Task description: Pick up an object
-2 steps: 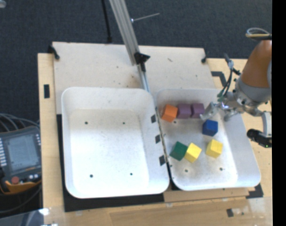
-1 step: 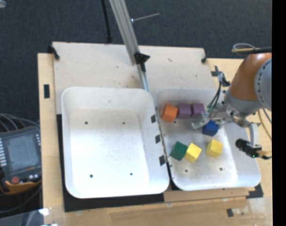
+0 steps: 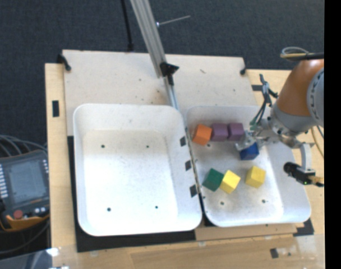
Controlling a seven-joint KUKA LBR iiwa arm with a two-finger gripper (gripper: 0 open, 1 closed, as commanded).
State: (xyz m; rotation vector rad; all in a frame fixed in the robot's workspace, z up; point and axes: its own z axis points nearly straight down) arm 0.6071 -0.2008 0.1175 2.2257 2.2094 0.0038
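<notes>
A: One gripper [image 3: 250, 141], over the right bin [image 3: 291, 209], right on a blue block [image 3: 248, 151]. Can't tell if it's open or shut, or if it has the block.

B: Rest of that bin?

A: Two purple blocks [image 3: 227, 131] touching, just left of gripper; orange block [image 3: 202, 134] next to them, by the bin's left wall. Nearer cam: green block [image 3: 213, 179] touching a yellow block [image 3: 230, 181], 2nd yellow [image 3: 255, 176] a bit apart.

B: Left bin [image 3: 83, 116]?

A: White, beside it.

Six blocks [image 3: 226, 156] in right bin [image 3: 288, 212]; left bin [image 3: 86, 217] beside it; pincer [image 3: 250, 142] over right bin.
</notes>
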